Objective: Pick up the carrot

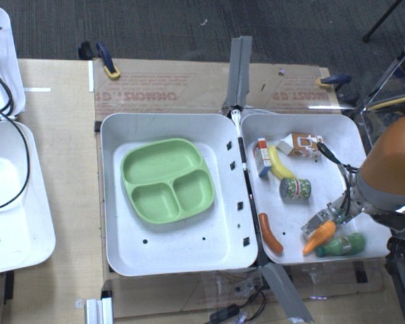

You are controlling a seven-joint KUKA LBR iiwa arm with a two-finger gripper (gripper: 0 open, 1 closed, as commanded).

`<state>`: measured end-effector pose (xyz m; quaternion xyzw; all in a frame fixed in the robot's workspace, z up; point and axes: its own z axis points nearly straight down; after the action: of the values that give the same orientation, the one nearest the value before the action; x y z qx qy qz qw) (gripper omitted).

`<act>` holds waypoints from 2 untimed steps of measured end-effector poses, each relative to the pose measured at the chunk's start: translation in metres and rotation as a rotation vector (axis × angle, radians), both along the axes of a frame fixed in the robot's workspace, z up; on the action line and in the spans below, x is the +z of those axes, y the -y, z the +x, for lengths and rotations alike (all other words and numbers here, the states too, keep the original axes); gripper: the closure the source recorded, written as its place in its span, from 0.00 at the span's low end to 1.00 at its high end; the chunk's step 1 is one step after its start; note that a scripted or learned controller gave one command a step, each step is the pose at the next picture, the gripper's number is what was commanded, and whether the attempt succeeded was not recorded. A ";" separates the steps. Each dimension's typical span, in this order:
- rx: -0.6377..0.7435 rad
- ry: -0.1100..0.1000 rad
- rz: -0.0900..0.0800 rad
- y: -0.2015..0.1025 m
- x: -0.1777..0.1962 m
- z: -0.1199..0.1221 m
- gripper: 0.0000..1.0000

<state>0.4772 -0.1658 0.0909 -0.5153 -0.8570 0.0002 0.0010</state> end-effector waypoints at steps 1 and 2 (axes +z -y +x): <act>-0.043 0.003 -0.001 0.026 0.001 0.001 0.00; -0.044 0.003 -0.001 0.026 0.010 0.001 1.00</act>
<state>0.4782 -0.1916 0.1006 -0.5342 -0.8454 -0.0004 -0.0006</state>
